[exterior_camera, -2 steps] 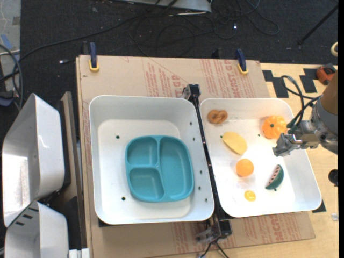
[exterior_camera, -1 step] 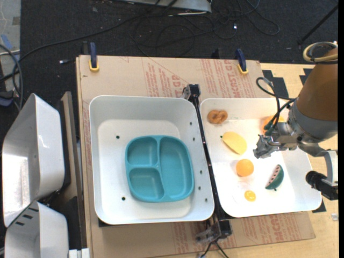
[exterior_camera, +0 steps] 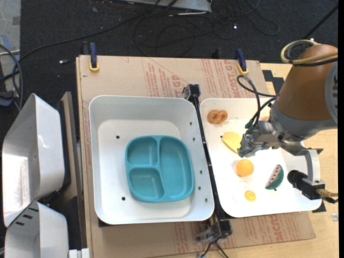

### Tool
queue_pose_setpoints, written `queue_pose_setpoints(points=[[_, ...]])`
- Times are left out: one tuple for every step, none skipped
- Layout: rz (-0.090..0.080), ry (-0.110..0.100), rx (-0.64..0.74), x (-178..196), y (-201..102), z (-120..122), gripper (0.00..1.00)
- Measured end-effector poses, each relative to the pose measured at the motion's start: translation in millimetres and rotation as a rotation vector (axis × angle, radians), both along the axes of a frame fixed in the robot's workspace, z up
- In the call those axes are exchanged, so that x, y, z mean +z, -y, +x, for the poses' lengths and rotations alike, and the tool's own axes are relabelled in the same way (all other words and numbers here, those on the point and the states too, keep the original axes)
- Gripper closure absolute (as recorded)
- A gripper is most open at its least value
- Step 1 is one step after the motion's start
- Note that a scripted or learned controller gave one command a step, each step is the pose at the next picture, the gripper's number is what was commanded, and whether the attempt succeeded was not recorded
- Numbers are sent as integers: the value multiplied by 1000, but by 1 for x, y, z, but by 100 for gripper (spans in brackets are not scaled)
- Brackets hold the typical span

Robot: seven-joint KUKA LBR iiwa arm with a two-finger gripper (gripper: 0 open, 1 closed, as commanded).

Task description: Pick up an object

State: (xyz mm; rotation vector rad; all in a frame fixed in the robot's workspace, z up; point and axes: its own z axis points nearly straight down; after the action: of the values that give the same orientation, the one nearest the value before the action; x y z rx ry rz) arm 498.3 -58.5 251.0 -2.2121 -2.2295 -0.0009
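The right bin (exterior_camera: pixel 231 208) holds several small food pieces. A brown pretzel (exterior_camera: pixel 217 116) lies near its far left corner. A yellow wedge (exterior_camera: pixel 232 141) sits below it, then an orange ball (exterior_camera: pixel 244 168) and a small yellow disc (exterior_camera: pixel 250 195) toward the front. A watermelon slice (exterior_camera: pixel 274 177) lies to the right. My gripper (exterior_camera: pixel 246 147) hangs low over the bin, just right of the yellow wedge and above the orange ball. Nothing shows between its fingers.
The left bin (exterior_camera: pixel 107 117) holds a teal three-compartment plate (exterior_camera: pixel 159 168). The arm's orange band (exterior_camera: pixel 310 87) and grey wrist cover the right bin's far right part. White tubs (exterior_camera: pixel 32 155) stand off the bench at the left. Cables run along the floor behind.
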Motion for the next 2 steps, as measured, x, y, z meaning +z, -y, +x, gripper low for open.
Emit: queue_pose_setpoints(points=[[1,0,1,3,-54,-4,100],[0,-1,0,-6,-98,-8,100]])
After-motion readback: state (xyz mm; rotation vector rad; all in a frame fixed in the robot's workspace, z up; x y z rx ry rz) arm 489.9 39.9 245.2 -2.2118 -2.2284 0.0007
